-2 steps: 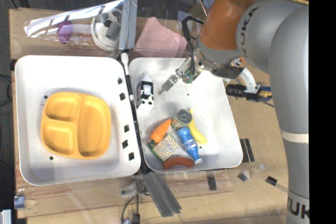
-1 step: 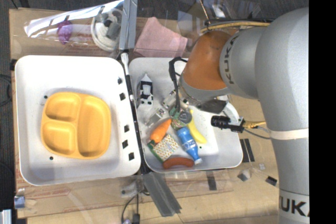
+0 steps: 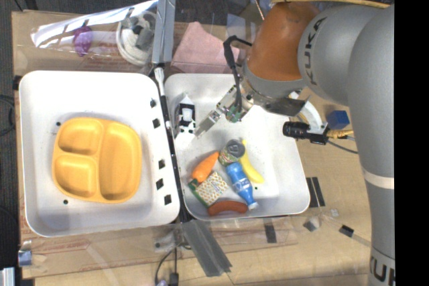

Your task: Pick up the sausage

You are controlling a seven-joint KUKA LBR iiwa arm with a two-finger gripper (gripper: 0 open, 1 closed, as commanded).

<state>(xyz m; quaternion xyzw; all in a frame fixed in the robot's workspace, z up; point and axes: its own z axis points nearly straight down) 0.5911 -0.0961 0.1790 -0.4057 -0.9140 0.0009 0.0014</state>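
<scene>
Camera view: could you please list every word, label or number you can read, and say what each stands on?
"KUKA": dark letters running down the arm's grey shell, just past the orange band.
Bottle label: too small to read.
Patterned packet: print blurred, unreadable.

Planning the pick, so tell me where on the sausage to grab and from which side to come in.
Likely best: grip the sausage at its middle, from above, jaws closing across its thin width. It lies flat against the right bin's near wall, with the blue bottle just behind.
</scene>
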